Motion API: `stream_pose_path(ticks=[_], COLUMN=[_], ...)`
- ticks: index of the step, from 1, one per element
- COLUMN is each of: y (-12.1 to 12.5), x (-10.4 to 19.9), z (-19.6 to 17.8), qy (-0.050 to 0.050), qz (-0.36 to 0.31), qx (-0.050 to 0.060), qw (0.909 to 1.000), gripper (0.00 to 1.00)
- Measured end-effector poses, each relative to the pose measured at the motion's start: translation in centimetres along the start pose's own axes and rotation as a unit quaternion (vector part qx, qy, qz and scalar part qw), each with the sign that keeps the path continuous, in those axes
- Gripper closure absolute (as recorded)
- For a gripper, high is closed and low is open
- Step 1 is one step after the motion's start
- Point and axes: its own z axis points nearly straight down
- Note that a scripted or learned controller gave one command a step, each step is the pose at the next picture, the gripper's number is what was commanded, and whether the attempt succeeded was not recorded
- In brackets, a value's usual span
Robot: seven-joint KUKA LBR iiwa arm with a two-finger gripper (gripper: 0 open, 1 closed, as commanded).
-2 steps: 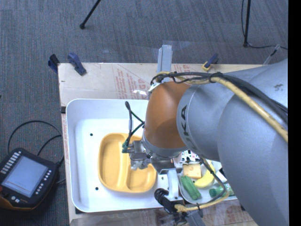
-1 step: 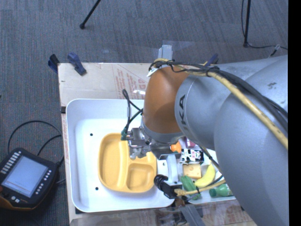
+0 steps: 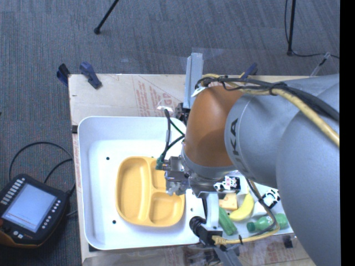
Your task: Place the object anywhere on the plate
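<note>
Bench is a light wooden board with red printing, sitting on grey carpet. Directly on it: left white bin and, touching on its right, a second white bin, mostly covered by the arm. Two blue clamps grip the bench's far-left corner.

A yellow plate with three parts sits in the left white bin, nearer its right edge. The big grey and orange arm hangs over the spot where the two bins meet, and its gripper is over the plate's right edge. In the right bin, near the front edge, lie a banana, a green bottle and a black and white toy.
</note>
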Motion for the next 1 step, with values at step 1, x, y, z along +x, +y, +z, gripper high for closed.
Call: stream_pose_path(ticks=[1], y=[4.88], x=[3.09], z=[2.51], qy=[0.000], qz=[0.124], qx=[0.000], qw=[0.9922], gripper=[1.00])
